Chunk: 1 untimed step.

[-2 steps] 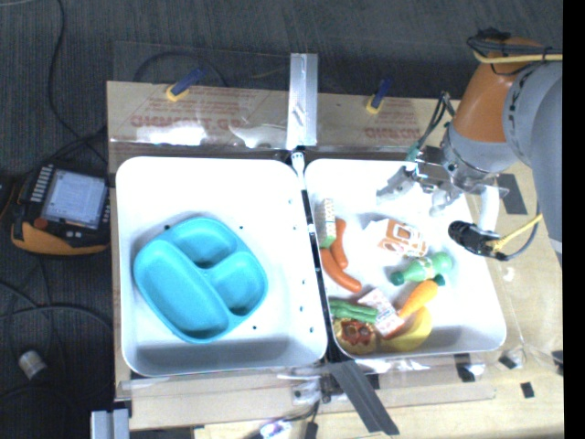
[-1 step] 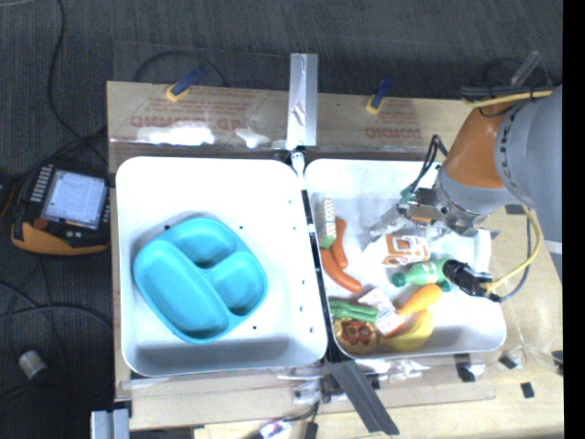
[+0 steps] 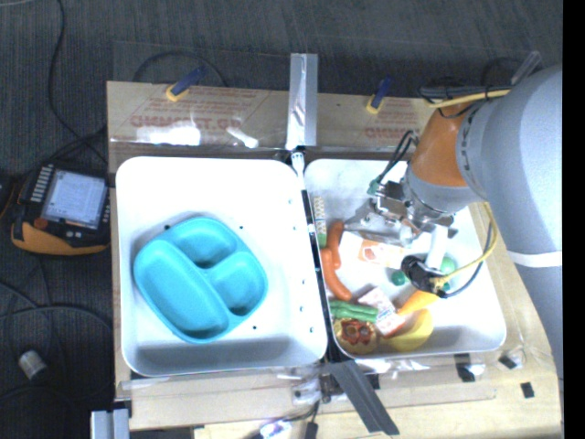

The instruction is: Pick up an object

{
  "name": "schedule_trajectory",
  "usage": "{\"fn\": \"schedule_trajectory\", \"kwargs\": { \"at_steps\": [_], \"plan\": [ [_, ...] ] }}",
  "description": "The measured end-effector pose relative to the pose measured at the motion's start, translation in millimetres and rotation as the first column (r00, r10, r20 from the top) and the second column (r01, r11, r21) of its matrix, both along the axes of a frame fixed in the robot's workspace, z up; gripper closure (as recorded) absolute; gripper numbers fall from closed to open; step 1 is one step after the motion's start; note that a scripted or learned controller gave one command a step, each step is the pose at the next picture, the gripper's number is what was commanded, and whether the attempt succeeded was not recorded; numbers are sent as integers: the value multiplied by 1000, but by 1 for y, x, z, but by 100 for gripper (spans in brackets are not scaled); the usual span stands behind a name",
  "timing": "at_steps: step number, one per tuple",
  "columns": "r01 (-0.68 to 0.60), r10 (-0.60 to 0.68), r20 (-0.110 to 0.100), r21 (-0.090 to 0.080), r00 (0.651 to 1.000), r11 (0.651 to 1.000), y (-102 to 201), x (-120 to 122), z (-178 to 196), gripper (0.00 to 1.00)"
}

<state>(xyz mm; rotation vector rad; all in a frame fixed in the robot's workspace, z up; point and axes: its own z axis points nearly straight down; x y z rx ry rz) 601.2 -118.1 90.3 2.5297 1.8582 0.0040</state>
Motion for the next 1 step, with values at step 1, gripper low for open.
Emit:
{"fn": "schedule_trajectory", "kwargs": {
  "at_steps": [1],
  "plan": [
    [-161,161,-5,-1,987,987,-30,67,45,0]
  ]
}}
